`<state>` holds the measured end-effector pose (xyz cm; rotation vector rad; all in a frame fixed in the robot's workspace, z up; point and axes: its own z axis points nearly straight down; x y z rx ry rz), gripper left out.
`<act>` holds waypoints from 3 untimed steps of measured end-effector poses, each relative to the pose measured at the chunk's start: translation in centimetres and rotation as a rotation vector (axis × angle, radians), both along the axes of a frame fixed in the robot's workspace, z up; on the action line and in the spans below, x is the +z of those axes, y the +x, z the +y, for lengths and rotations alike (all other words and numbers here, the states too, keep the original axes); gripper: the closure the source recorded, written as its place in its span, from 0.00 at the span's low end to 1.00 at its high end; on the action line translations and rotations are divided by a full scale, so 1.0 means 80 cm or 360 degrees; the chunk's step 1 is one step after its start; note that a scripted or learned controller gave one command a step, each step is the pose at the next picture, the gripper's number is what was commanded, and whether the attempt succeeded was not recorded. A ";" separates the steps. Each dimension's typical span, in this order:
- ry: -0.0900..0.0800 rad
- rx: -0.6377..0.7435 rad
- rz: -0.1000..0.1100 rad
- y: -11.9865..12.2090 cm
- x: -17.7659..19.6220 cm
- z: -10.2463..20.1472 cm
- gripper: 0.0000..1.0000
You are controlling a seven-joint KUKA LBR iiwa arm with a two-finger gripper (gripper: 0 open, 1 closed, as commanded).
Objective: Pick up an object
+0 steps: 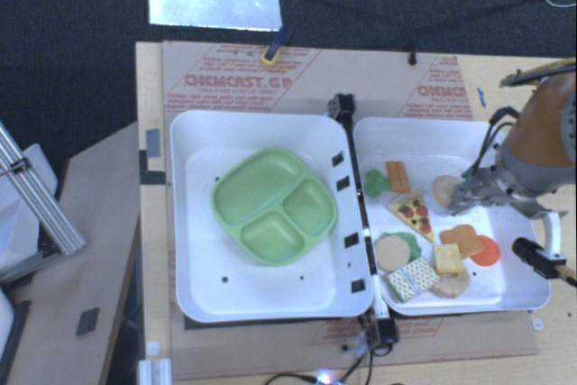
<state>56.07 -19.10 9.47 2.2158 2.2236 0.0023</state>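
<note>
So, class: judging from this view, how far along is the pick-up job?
Done: the gripper has reached the right bin, low beside the beige round piece. In hand: nothing visibly held. Left: grasping and lifting; the pizza slice and other toy food lie on the floor.

Bright even light, soft, slightly blurry

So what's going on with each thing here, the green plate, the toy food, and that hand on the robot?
Green plate: flat in the left bin, its three sections bare.
Pizza slice: flat in the right bin, untouched.
Cracker: flat, apart from the pizza slice.
Checkered packet: flat by the near wall.
Cheese cube: resting on other food.
Hand: low in the right bin beside a pale round piece; nothing visibly held.
</note>
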 end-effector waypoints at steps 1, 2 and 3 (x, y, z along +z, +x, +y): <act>0.0000 0.0001 -0.0001 0.007 0.054 -0.003 1.00; -0.0002 0.0001 -0.0003 0.011 0.113 -0.013 1.00; 0.0000 0.0002 0.0001 0.012 0.163 -0.014 1.00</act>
